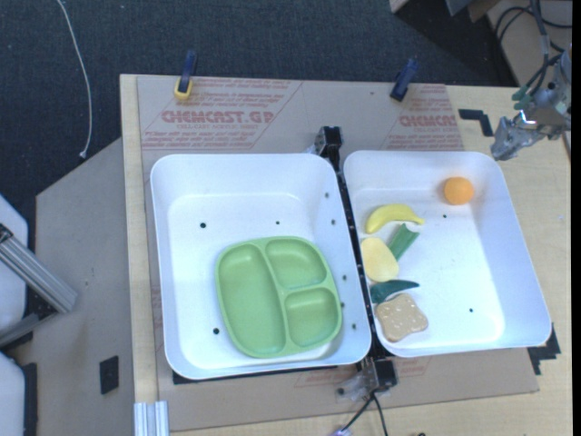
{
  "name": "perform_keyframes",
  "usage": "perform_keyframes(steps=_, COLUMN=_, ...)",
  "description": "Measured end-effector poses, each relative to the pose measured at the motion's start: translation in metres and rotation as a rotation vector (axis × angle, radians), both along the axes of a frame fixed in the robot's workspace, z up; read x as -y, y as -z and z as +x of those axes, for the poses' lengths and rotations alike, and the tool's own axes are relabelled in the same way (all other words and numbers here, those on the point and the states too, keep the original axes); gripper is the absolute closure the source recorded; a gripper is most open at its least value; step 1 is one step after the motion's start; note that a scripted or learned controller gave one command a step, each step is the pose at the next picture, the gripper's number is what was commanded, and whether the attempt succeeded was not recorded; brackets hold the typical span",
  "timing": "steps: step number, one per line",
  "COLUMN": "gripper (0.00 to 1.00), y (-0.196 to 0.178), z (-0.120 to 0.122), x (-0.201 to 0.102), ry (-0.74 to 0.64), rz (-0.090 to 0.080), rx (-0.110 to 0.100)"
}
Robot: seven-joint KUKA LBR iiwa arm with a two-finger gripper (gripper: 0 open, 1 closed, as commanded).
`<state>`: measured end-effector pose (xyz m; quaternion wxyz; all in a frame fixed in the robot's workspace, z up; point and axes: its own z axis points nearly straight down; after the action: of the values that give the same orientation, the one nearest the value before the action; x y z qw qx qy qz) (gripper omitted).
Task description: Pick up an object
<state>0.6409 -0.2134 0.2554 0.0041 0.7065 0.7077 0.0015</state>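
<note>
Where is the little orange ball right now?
The orange ball sits in the right bin, near its far corner, apart from the yellow banana on its left.

Bright, even light; sharp, soft shadows, slightly grainy.

A tray (272, 296) lay in the left bin (178, 189); a ball (457, 190), banana (392, 216) and cracker (400, 317) lay in the right bin (508, 271).

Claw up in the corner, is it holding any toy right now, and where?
Nothing. The claw hangs outside the right white plastic bin, nothing between its fingers.
</note>
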Motion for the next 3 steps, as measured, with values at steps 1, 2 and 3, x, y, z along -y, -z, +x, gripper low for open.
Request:
perform_keyframes(steps=1, gripper=1.00, y=0.013, z=0.000, x=-0.050, ry=-0.003, rz=0.006, rx=-0.010)
perform_keyframes(steps=2, gripper=1.00, y=0.005, z=0.002, x=-0.101, ry=-0.004, rz=0.006, rx=-0.009)
perform_keyframes(steps=3, gripper=1.00, y=-0.001, z=0.000, x=-0.157, ry=-0.004, rz=0.006, rx=-0.010)
